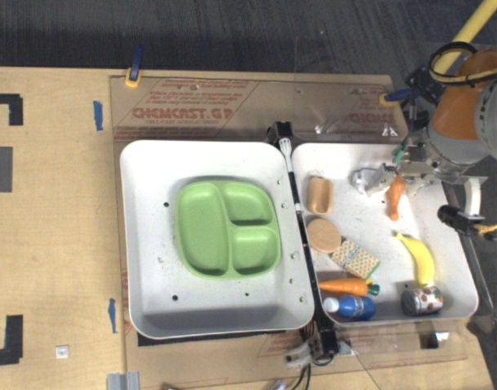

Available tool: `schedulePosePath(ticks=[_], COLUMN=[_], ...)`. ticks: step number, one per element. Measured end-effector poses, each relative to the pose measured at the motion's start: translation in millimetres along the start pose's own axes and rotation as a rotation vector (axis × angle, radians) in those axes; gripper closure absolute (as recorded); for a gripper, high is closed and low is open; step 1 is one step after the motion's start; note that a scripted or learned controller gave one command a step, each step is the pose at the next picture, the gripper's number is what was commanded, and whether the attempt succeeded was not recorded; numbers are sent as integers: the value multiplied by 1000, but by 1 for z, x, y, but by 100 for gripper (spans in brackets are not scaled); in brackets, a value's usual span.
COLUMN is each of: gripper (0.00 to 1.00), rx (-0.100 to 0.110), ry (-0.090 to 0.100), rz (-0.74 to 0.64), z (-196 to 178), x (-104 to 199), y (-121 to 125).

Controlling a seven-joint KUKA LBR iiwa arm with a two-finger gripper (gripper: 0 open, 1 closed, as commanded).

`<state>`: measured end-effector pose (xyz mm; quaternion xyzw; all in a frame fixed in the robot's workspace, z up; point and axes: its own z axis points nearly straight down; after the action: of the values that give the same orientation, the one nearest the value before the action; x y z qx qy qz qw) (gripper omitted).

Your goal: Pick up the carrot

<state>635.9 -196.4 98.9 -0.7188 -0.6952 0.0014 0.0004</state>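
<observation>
We take the banana (419, 256) in the right bin (358, 216) as our reference for every position. The carrot (343, 287), orange with a small green stub at its end nearer the banana, lies flat on the bin floor to the view's left of the banana's lower end, near the bin's front wall. It is well apart from the gripper (397, 177). A blue bottle (351, 306) lies just beside the carrot on the side facing the front wall, and a patterned square piece (354, 258) lies between the carrot and a round tan disc (323, 234), all left of the banana. A tan cylinder (319, 195) sits beyond the disc, up and left of the banana. A printed can (421, 301) rests touching or just beside the banana's lower tip. The gripper hangs above the banana in the view, toward the bin's far wall, on the grey arm (464, 120) with its orange band. A second orange tapered piece (394, 200) sits directly under the gripper, between it and the banana's upper tip, with its upper end meeting the gripper's metal. We cannot tell whether the gripper is apart or closed, nor whether that piece is clamped. The left bin (151, 218), far left of the banana, bears a green divided plate (228, 227).
</observation>
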Motion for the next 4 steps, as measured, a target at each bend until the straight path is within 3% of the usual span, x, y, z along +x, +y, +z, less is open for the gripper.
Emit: schedulePosePath(ticks=[1,2,3,4], gripper=[0,100,100,100], rx=[64,64,0,29], ry=[5,-3,3,8], rz=[-53,-54,230,298], z=[8,-3,-45,-16], x=[1,-1,37,18], y=[22,21,12,28])
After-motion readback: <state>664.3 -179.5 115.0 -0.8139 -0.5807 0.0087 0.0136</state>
